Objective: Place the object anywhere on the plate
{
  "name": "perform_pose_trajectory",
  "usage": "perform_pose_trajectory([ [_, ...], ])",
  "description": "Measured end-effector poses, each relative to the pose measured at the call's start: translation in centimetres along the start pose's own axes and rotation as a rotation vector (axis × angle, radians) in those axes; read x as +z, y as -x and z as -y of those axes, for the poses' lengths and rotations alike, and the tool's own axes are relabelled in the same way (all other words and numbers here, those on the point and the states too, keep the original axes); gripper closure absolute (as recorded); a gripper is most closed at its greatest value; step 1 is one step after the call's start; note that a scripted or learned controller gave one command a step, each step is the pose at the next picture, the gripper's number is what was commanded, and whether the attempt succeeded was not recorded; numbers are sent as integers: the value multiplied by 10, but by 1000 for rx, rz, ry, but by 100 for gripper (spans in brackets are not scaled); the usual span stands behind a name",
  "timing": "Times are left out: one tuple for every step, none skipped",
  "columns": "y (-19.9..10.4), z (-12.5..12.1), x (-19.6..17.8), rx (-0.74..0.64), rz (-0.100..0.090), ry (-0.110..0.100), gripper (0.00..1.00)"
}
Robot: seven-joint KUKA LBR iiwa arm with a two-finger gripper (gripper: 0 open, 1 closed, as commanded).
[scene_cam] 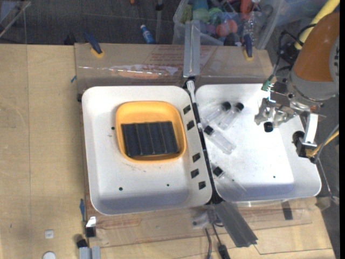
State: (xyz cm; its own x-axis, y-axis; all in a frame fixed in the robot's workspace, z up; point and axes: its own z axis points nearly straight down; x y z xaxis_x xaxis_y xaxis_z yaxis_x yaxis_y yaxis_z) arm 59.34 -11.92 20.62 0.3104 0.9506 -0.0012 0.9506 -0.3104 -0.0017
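A yellow-orange plate (125,114) with rounded corners lies in the left bin (99,182). On it rests a black ridged rectangular slab (150,138). In the right bin (269,185) lie clear plastic vials with black caps: two (229,115) side by side near the back, and one (220,140) by the divider. My gripper (268,117) hangs over the right bin's back right part, well away from the plate. A small black cap (268,127) shows just under it; I cannot tell whether it belongs to a vial held there.
A divider with several black clips (193,144) runs between the bins. A clear tub of colourful toys (226,7) stands behind the bench. The arm's orange band (318,53) looms over the right bin's right side.
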Motion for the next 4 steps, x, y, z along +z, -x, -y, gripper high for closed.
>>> perform_pose_trajectory([
  [-24, -35, 3, -116, 0, 3, 100],
  [-55, -60, -3, -393, 0, 5, 100],
  [-71, -54, -32, -542, 0, 7, 100],
  [-82, -51, -49, -706, 1, 8, 100],
])
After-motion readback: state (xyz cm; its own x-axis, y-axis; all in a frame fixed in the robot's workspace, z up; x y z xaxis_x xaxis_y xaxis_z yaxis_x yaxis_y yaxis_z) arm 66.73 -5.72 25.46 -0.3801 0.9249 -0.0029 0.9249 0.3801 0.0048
